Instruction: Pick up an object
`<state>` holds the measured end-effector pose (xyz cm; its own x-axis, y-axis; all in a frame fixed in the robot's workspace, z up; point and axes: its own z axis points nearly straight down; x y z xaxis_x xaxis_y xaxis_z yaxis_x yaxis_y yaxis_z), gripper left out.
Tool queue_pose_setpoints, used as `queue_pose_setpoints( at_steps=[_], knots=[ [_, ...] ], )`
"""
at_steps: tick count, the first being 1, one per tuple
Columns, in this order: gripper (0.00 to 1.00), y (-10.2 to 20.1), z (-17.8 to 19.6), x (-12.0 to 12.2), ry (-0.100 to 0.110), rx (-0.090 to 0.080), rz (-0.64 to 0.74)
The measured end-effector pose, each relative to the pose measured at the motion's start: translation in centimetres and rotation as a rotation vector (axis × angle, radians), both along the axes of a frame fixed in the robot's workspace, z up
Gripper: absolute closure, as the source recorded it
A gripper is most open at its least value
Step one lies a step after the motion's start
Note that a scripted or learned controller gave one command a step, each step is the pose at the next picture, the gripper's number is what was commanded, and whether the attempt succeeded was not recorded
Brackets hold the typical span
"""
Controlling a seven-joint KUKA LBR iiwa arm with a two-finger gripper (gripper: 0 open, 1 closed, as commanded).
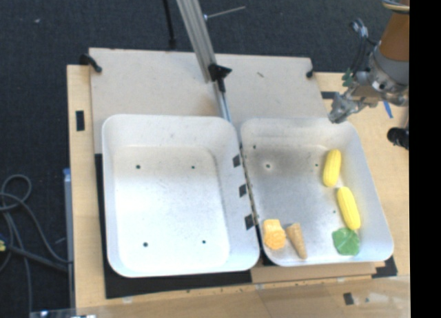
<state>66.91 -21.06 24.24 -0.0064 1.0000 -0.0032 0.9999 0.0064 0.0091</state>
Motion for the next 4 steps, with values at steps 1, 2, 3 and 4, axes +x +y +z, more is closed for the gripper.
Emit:
queue_pose_setpoints(
  at_steps=[1, 2, 3, 4],
  knots=[
    [1.0, -0.1, 2.6, 0.1, 0.004, 0.001, 0.001],
    [1.0, 4.0, 2.6, -1.8, 0.008, 0.003, -0.002],
    [1.0, 10.1, 2.2, -3.0, 0.009, 0.004, 0.001],
    [1.0, 14.4, 2.3, -3.6, 0.009, 0.004, 0.0]
  ],
)
